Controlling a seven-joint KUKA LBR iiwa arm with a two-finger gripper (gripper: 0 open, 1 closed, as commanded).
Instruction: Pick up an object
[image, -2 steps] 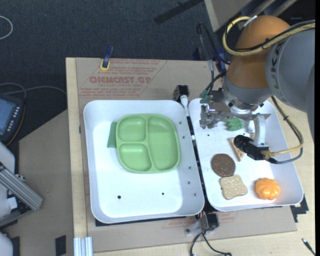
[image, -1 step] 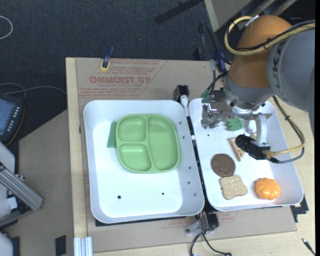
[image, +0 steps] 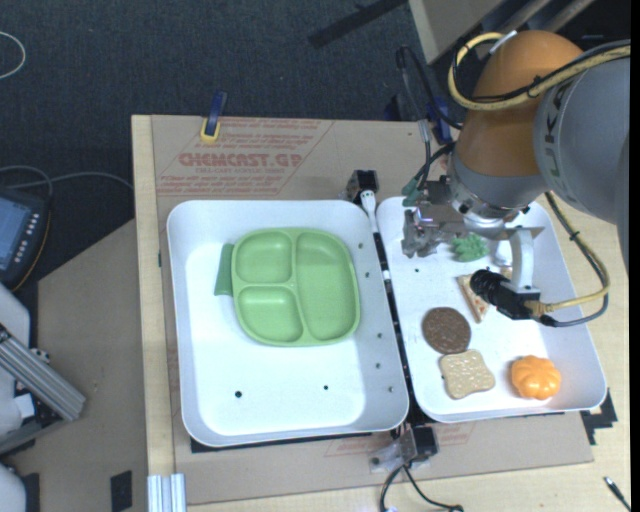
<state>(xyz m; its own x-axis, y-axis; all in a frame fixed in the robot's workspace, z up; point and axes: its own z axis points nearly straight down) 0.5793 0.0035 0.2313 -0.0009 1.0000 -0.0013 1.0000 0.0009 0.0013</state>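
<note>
Arm low over right bin (image: 590, 385), gripper (image: 425, 238) at its far left corner, likely lining up on green piece (image: 468, 247) just beside. Jaws: state cannot be told. Right bin count: 1 brown disc (image: 446, 329), 1 cracker (image: 467, 373), 1 orange pepper (image: 535, 377), 1 green piece. Left bin (image: 200, 330): 1 green tray (image: 297, 285), three compartments.
</note>
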